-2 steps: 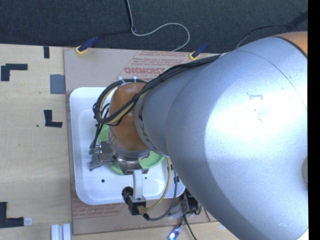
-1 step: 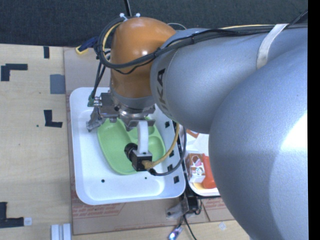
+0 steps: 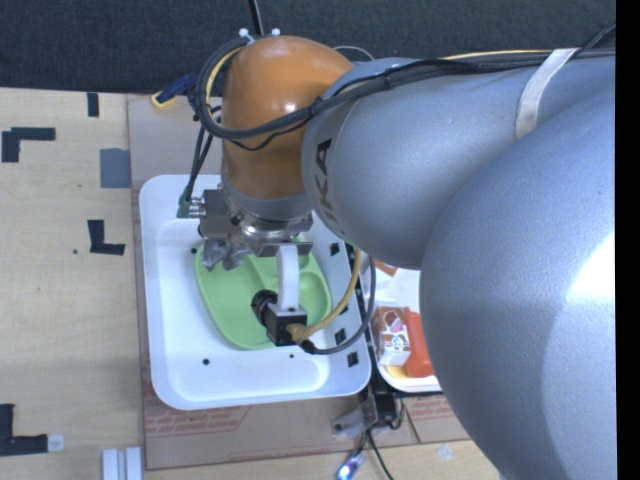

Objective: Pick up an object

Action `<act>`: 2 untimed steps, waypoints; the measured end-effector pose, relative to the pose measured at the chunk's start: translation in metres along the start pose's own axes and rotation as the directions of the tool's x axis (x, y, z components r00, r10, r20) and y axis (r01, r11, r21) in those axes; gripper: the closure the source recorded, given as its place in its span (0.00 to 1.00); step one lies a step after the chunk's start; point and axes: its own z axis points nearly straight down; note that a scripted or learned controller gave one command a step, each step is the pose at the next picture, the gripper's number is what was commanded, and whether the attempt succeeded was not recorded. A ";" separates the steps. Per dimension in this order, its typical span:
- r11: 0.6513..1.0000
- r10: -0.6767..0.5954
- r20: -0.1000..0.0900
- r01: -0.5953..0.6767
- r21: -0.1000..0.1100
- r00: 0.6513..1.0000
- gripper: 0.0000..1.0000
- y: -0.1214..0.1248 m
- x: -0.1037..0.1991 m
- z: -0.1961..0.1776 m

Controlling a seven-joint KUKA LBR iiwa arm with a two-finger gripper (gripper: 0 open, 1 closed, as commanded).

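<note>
A flat light-green object, shaped like a shallow dish, lies in the middle of the left white bin. My gripper hangs low over the far edge of this green object, reaching down from the orange wrist band. The wrist and its mount hide the gripper's tips and the far part of the green object. I cannot see whether anything is held.
The grey arm covers most of the right bin. An orange and white packet shows there beside the arm. Black tape marks lie on the wooden bench to the left. Bare white floor of the left bin lies toward the front.
</note>
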 end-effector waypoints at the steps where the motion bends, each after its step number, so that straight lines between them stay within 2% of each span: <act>1: 1.000 0.001 -0.008 -0.001 -0.021 1.000 1.00 0.034 -0.003 -0.186; 2: 1.000 0.007 0.001 -0.007 0.004 1.000 1.00 -0.030 -0.076 -0.128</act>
